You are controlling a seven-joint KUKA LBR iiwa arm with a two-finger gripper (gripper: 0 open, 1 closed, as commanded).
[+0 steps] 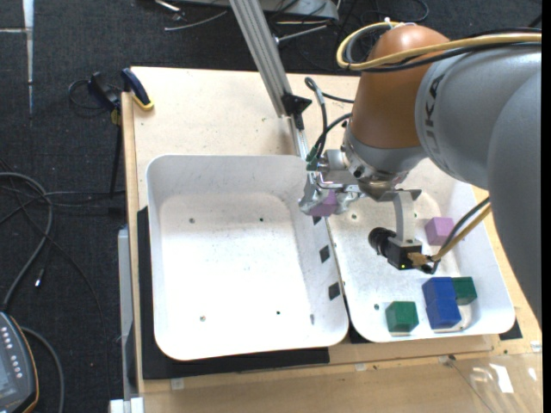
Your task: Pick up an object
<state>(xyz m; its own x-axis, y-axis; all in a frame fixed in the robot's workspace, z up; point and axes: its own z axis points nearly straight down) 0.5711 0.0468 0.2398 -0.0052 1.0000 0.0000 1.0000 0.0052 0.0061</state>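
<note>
My gripper [326, 198] hangs over the wall between the two bins, at the left edge of the right bin [495, 312]. A small purple block [325, 203] sits between its fingers, lifted off the bin floor. Another purple block [440, 229] lies at the right side of the right bin. Near that bin's front edge lie a green cube [401, 316], a blue block [442, 301] and a dark green block [463, 289].
The left bin [172, 175] stands beside the gripper. A black and yellow part [398, 251] of the arm hangs over the right bin's middle. A slanted metal rail [263, 46] runs down from the back to the bins. Cables lie on the floor at left.
</note>
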